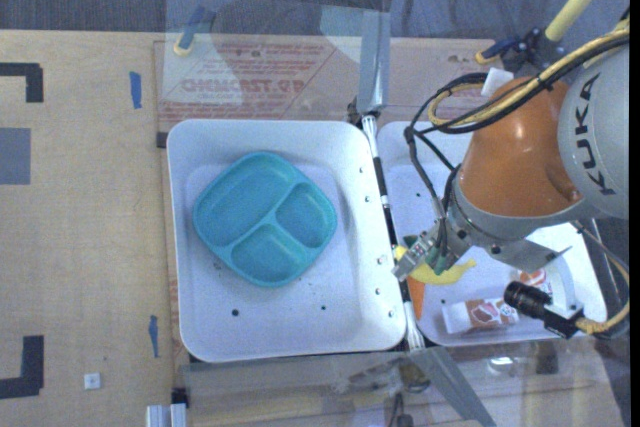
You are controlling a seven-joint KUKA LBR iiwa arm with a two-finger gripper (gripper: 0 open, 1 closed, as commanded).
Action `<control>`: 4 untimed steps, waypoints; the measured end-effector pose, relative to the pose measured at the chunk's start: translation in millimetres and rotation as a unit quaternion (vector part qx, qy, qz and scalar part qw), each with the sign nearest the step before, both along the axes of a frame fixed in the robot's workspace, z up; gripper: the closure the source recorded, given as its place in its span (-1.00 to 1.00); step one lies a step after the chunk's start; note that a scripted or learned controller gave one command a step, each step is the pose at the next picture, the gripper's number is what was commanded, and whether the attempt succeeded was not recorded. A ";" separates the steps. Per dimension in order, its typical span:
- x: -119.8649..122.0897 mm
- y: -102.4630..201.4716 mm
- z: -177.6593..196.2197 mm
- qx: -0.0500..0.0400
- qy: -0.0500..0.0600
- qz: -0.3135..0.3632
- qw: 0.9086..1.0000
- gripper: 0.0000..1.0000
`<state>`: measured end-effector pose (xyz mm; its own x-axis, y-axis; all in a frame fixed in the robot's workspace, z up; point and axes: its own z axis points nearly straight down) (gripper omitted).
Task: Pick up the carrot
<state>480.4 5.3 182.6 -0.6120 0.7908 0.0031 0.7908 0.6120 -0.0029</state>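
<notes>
The carrot (417,296) lies in the right bin (430,330), hard against its left wall near the front corner, only an orange sliver showing beneath the arm. It looks like a toy: light, stiff, smooth, likely to slip or roll. Best taken across its middle, though the wall crowds one side. The hand (420,253) hangs just above it beside something yellow (447,267); I cannot tell how it is set.
</notes>
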 end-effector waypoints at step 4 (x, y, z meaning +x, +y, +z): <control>0.4 -3.2 13.0 0.000 0.000 0.025 1.000 1.00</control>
<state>480.8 2.1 195.6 -0.6506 0.7594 0.0024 0.7594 0.6506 -0.0024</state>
